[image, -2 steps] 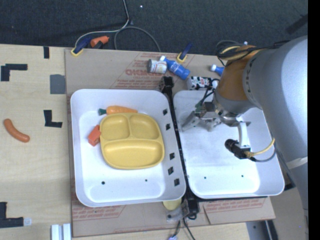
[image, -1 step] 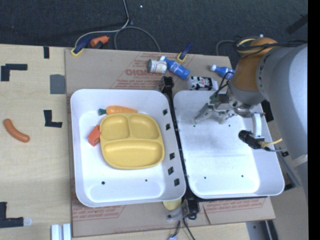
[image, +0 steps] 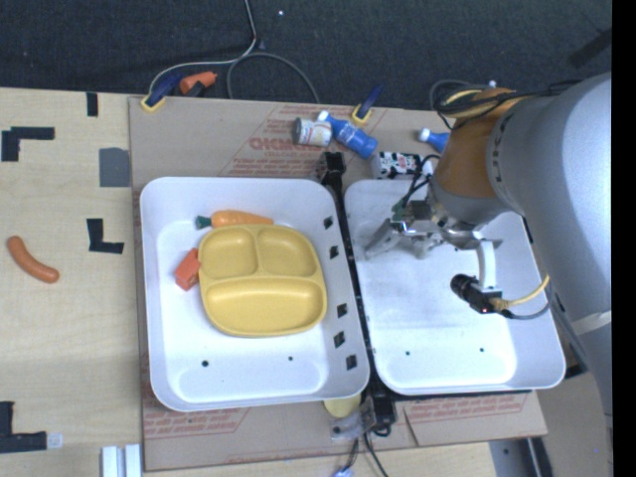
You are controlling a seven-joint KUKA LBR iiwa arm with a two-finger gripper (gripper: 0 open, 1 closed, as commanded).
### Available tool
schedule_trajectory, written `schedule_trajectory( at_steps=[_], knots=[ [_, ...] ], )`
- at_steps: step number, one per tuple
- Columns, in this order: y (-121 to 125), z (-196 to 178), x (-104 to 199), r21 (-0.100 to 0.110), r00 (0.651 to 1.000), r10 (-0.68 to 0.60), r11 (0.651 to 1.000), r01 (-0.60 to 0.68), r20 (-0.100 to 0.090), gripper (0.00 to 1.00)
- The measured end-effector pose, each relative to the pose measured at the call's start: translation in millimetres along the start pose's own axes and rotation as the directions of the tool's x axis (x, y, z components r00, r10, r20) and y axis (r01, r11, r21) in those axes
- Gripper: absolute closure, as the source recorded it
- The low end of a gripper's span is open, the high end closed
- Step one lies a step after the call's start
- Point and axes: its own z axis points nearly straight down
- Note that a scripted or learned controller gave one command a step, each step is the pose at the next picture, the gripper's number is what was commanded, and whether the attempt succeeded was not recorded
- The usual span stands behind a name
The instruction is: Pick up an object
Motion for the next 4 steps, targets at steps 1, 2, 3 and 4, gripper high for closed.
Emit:
schedule_trajectory(
  at_steps=[1, 2, 3, 4],
  knots=[
    [54, 2, 7, 0.004, 1.000, -0.002, 1.000, 0.002, -0.003, 0.00],
    [40, 1, 9, 0.002, 1.000, 0.002, 1.000, -0.002, -0.002, 0.00],
    [54, 1, -4, 0.002, 1.000, 0.000, 1.000, 0.000, -0.005, 0.00],
    [53, -9, -5, 0.002, 1.000, -0.002, 1.000, 0.002, -0.001, 1.00]
  ],
)
